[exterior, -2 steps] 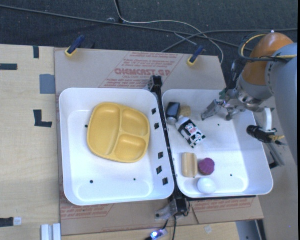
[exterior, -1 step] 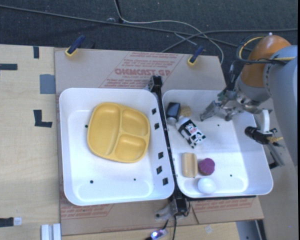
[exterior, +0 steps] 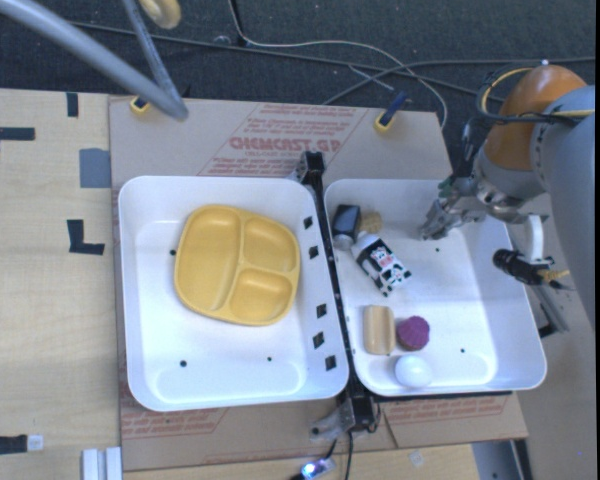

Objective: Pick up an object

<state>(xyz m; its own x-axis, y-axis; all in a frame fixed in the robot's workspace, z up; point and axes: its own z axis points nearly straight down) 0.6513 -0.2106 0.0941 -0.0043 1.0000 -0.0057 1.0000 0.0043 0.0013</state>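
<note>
Arm: reaching in from the right, orange band showing above the wrist, gripper (exterior: 442,218) hanging over the upper-right part of the right bin (exterior: 500,353).
Jaws: blurred and small at this slant; can't tell whether they're spread or closed. Nothing visible between them.
Targets: all sitting in the right bin, w/ none chosen yet as far as I can judge.
Cow bottle (exterior: 381,263): small white bottle w/ black patches, lying tilted near the bin's upper middle, closest to the gripper. Prob. light, rigid, smooth; may be rolling if nudged. Best taken across its short width, mid-body.
Dark item (exterior: 345,219): lying near the divider at top left, just beside a brownish piece (exterior: 369,223); too small to ID.
Tan block (exterior: 378,329): lying near the divider, lower half; looks stiff, flat-sided, easy to pinch across the narrow sides.
Purple piece (exterior: 413,333): touching or just beside the block; roundish, maybe soft.
White ball (exterior: 414,370): near the front wall; slippery, prob. rolling away under a bad pinch.
Left bin (exterior: 145,298): holding a yellow divided plate (exterior: 237,264); wide, shallow, hard to grip.
</note>
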